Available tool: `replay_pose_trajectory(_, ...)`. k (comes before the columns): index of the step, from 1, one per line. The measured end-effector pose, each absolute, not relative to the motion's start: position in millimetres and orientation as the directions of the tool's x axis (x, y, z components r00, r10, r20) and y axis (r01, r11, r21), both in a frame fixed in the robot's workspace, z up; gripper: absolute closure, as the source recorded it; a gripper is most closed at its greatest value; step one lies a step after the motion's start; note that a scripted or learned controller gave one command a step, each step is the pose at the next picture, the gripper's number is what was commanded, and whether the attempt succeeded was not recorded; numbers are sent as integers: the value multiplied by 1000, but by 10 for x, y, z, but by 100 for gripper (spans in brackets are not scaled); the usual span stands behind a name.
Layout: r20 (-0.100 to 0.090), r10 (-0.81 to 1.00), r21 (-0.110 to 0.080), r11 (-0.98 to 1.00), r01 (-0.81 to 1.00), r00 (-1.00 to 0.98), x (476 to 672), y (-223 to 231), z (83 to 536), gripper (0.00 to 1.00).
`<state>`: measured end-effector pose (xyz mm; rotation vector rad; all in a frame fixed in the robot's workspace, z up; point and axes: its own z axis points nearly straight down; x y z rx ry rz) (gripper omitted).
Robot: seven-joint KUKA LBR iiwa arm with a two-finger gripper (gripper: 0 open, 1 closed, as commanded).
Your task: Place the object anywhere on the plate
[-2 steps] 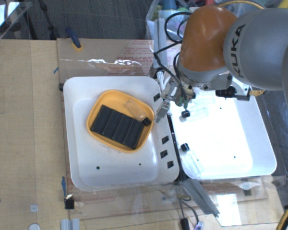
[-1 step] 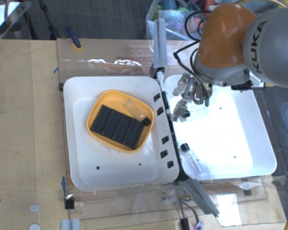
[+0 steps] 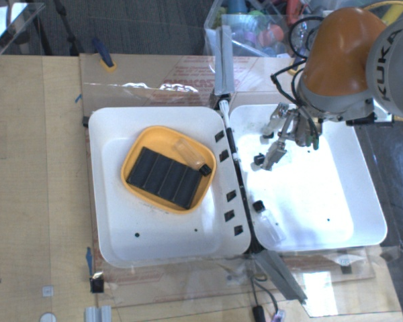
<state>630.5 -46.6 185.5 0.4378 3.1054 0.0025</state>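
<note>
Tabletop [image 3: 33, 180] is plain light wood with the two white bins sitting side by side on it. Left bin [image 3: 114, 240] has the yellow plate [image 3: 136, 156] pretty much in its middle, turned a bit like a diamond. On the plate there's a black ridged block [image 3: 164, 177] lying flat, covering most of it, plus a pale see-through bit [image 3: 188, 151] just beside the block toward the plate's far corner. Right bin [image 3: 336, 213] has a small dark thing [image 3: 258, 206] by its left wall. Further back, the claw [image 3: 272, 149] hangs over the right bin's far left part, fingers spread apart, nothing between them. Clutter box [image 3: 269, 12] sits past the tabletop's far edge.
</note>
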Motion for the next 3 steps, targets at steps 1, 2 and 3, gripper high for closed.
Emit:
replay_pose_trajectory(1,-8,133,2,991,133,-991,6340,-920,1911,0)
replay_pose_trajectory(2,-9,-29,1,1000,-29,-1000,6305,-1336,1873,0)
replay_pose_trajectory(3,-10,-211,-1,977,-211,-977,6308,-1618,2006,0)
